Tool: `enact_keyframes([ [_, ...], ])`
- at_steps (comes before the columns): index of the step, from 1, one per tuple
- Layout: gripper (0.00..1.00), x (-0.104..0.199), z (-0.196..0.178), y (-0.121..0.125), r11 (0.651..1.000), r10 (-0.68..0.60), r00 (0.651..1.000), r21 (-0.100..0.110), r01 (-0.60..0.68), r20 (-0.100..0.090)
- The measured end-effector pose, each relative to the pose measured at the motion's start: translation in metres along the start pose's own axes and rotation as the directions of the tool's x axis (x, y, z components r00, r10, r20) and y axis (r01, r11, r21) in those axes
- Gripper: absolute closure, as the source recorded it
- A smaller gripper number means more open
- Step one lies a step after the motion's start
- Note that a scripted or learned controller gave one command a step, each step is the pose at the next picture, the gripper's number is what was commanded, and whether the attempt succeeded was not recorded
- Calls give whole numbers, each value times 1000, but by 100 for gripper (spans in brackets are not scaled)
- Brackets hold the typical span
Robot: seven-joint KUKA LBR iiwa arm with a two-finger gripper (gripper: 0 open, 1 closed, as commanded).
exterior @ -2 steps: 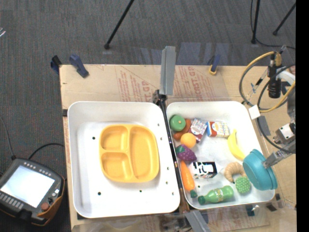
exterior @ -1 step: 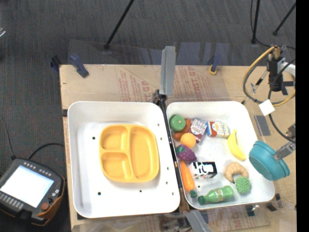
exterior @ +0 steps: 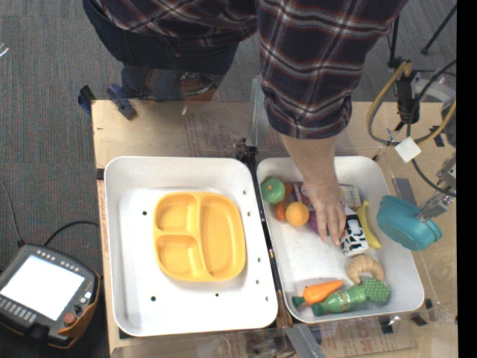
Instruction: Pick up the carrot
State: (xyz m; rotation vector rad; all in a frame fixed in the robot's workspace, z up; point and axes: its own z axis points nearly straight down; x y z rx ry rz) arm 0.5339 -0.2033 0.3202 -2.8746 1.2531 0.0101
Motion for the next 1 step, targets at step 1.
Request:
enact_keyframes([
  [1,100,34,77,-38,985,-171,985,-2,171,4],
])
